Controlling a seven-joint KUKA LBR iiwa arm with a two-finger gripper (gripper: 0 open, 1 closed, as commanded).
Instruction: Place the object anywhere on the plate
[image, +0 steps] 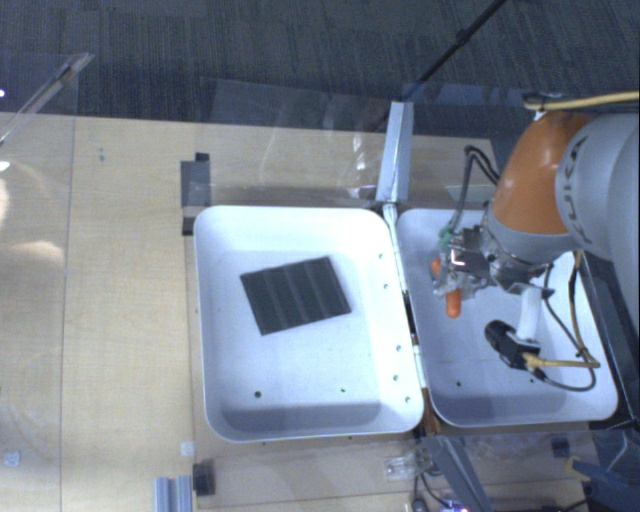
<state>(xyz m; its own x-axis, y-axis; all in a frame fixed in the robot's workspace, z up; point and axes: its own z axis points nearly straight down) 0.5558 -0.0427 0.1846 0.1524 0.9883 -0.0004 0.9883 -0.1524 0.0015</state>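
Observation:
A dark grey ribbed plate (296, 294) lies flat in the left bin (225, 400), slightly left of its middle. My gripper (455, 288) hangs over the left part of the right bin (590, 405), below the arm's orange band. A small orange object (453, 305) pokes out from between the fingertips, and the gripper is shut on it. The object sits just above the bin floor, well to the right of the plate, with the wall between the bins in between.
A black connector on a yellow cable (510, 343) hangs from the arm over the right bin floor. A metal post (393, 150) stands at the back where the two bins meet. Wooden bench surrounds the bins.

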